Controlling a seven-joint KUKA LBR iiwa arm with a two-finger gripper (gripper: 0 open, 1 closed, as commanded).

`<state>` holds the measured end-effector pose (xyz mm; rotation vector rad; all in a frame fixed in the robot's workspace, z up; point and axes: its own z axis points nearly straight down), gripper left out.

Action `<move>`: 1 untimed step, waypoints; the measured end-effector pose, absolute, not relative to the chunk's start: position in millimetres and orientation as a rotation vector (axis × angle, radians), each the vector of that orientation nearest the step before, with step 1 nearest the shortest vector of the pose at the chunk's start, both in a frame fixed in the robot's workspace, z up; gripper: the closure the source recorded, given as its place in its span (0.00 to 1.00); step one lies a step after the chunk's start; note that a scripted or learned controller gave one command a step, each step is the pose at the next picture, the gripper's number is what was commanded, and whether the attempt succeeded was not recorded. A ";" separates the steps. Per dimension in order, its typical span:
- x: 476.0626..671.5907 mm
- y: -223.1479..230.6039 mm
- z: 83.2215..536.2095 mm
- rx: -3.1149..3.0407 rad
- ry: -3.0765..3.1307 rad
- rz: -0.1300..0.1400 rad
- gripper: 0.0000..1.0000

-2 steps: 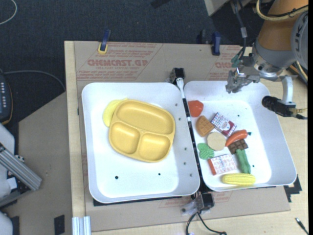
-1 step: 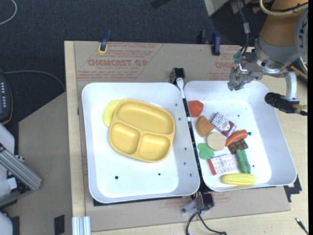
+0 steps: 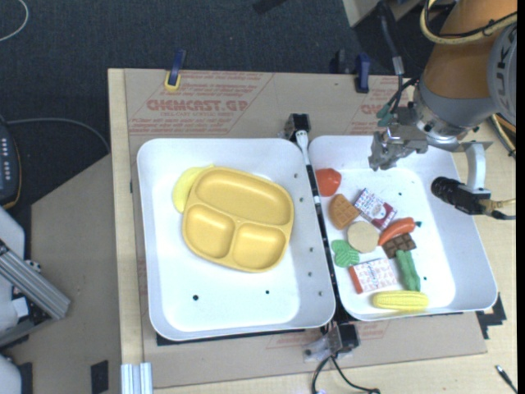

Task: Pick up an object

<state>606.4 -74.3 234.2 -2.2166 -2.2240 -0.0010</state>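
My gripper [image 3: 384,159] hangs over the back of the right bin [image 3: 459,245], above its bare white floor, with nothing visible between its fingers. Below and left of it lie several toy foods: a red tomato-like piece [image 3: 328,180], a brown bread piece [image 3: 343,212], a red-and-white packet [image 3: 373,206], a round beige cookie [image 3: 362,237], a red sausage [image 3: 397,230], a green piece [image 3: 344,255], a second red-and-white packet [image 3: 374,275], a dark green vegetable [image 3: 408,270] and a yellow corn cob [image 3: 399,300].
The left bin [image 3: 164,286] holds a yellow sectioned tray [image 3: 238,217] lying over a yellow item [image 3: 184,187]. A black cylinder [image 3: 461,195] on the arm juts over the right bin's far right. Clamps [image 3: 173,71] sit at the board's back edge.
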 end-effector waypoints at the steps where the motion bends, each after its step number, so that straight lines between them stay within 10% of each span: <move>1: 554.6 -41.2 235.2 -2.215 -2.221 0.002 1.00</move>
